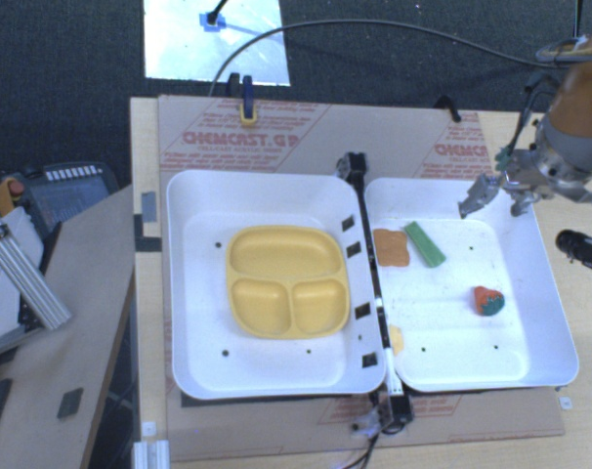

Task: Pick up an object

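Hand (pixel 498 196) open, holding nothing, above right bin's (pixel 540 360) far edge. Green stick (pixel 424 243), orange slab (pixel 391 247) below it.

In the right bin (pixel 530 360), a brown slab (pixel 392 247) and green stick (pixel 424 243) are crowding the upper left, a small red-and-green piece (pixel 487 301) is sitting mid-right, leaving the lower floor open. A yellow tray (pixel 284 281) is taking up the left bin's (pixel 193 262) middle.
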